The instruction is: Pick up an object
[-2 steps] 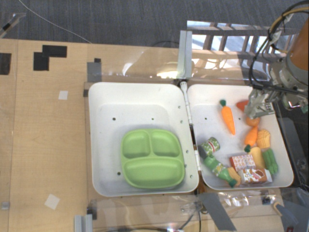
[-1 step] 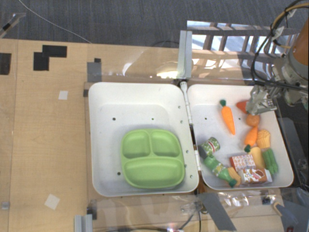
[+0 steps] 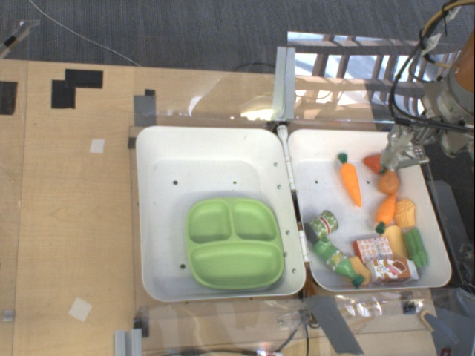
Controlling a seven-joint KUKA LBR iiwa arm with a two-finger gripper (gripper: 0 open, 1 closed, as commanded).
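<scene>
The right bin (image 3: 319, 147) holds several toy foods. A carrot (image 3: 350, 183) lies near its middle, with a red piece (image 3: 371, 163) and a round orange piece (image 3: 389, 182) at the far right. My gripper (image 3: 394, 159) hangs low over the bin's back right corner, right beside the red piece and just above the orange one. Nothing can be seen held in it. Nearer the front lie a second carrot (image 3: 385, 209), a yellow ridged piece (image 3: 404, 212), a green can (image 3: 323, 224), a green bottle (image 3: 338, 259) and a red carton (image 3: 381, 259).
The left bin (image 3: 171, 162) holds a green divided plate (image 3: 234, 242). A green cucumber (image 3: 415, 247) lies along the right bin's right wall. A metal rack (image 3: 349, 65) and cables stand behind the right bin. Wooden bench top spreads out to the left.
</scene>
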